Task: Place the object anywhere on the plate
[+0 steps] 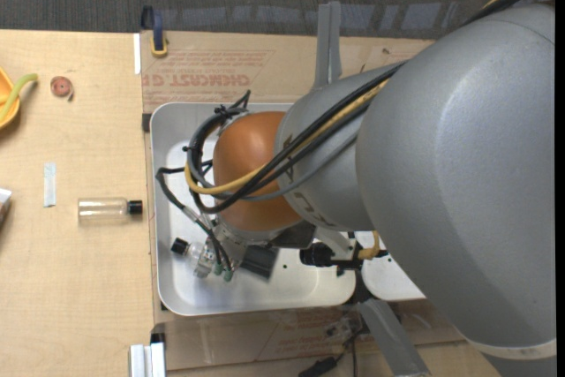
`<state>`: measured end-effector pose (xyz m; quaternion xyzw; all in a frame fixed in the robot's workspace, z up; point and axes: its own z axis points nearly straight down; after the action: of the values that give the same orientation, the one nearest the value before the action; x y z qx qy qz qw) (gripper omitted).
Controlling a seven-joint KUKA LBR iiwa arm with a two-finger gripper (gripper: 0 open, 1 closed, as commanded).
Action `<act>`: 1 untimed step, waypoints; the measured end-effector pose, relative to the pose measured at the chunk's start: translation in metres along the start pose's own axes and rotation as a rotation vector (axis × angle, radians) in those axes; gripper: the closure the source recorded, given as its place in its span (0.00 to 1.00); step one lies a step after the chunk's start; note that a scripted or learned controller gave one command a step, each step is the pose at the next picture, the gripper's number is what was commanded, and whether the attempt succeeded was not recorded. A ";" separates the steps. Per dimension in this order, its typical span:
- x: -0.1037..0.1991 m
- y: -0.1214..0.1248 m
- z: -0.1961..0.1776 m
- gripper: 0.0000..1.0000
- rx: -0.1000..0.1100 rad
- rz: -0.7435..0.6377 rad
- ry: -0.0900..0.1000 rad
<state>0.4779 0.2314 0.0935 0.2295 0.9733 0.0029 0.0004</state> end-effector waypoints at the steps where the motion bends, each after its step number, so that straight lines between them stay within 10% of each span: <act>1: 0.000 0.006 0.000 1.00 0.000 0.411 0.007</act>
<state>0.4802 0.2364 0.0939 0.4233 0.9060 0.0039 -0.0035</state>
